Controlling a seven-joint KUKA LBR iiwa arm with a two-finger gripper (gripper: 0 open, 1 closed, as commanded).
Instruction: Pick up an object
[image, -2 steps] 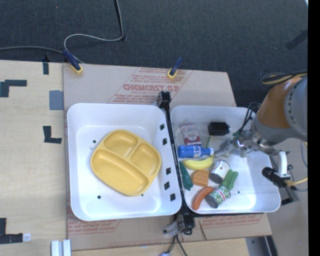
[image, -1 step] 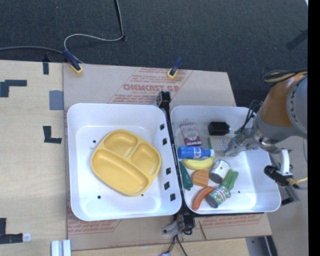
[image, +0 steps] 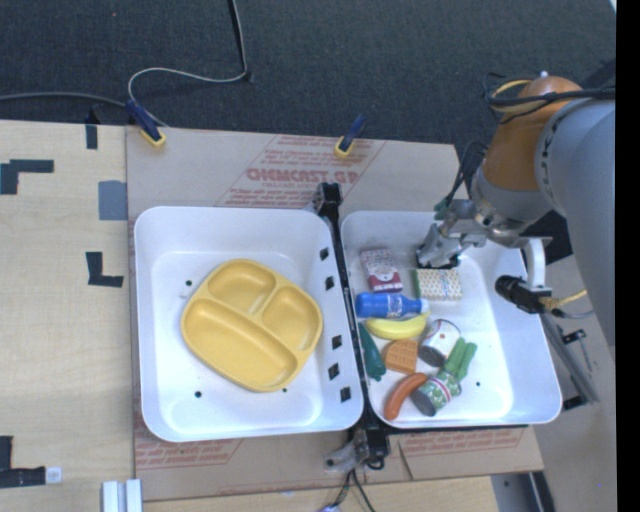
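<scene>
Cardboard covers the tabletop (image: 200, 190) under two white bins. At nine o'clock, the left bin (image: 160, 330) holds a yellow divided plate (image: 252, 322). The right bin (image: 520, 380) holds a heap of toy food: a banana (image: 396, 327), a blue bottle (image: 388, 305), a carrot (image: 397, 396). At the heap's one o'clock the pincer (image: 440, 255) hangs just above a pale speckled packet (image: 440, 284); whether it grips anything, I cannot tell.

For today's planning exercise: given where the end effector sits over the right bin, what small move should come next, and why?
Probably a short straight descent. The end effector sits right above the pale speckled block in the right bin, and nothing visible is in its grasp, so lowering onto that block seems the nearest pick.
</scene>
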